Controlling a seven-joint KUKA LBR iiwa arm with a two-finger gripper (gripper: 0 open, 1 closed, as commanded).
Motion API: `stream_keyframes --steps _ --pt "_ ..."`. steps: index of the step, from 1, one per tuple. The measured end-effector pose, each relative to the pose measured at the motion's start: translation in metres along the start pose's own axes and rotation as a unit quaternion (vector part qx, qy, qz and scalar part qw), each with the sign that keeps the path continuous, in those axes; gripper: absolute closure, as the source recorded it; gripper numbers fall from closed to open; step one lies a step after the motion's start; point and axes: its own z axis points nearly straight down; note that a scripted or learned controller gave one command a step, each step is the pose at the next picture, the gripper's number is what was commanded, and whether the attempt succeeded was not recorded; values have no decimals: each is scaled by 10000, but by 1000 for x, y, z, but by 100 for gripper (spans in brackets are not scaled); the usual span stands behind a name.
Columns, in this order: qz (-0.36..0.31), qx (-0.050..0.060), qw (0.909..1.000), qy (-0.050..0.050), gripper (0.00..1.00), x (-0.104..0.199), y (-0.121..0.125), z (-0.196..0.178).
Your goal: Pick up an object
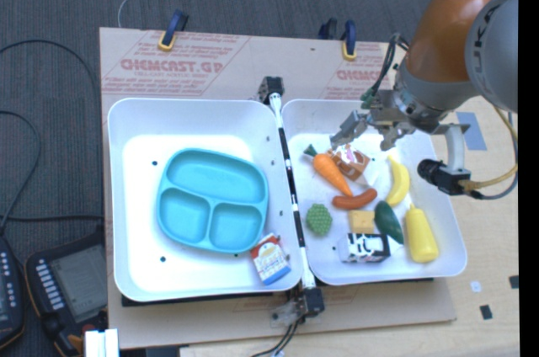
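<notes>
My gripper (369, 135) hangs over the back of the right bin (450, 258), fingers spread open with nothing between them. Just below it lies a small red and white packet (351, 159), apart from the fingertips. Beside the packet are an orange carrot (331, 170) and a red sausage (355, 199). A banana (397, 181) lies to the right, with a yellow bottle (421, 234) in front of it. Toward the bin's front are a green broccoli (318, 218), a cheese cube (362, 221), a dark green pepper (388, 221) and a black and white box (366, 247).
The left bin (126, 178) holds a blue divided plate (212, 201) and a small red and blue carton (269, 259) at its front right corner. The grey arm with its orange band (450, 27) reaches in from the upper right. Clamps sit on the board's back edge.
</notes>
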Motion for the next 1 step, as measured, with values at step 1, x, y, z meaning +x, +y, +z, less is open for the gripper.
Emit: stream_keyframes --steps 1 --pt "5 -5 10000 3 0 -24 1 129"
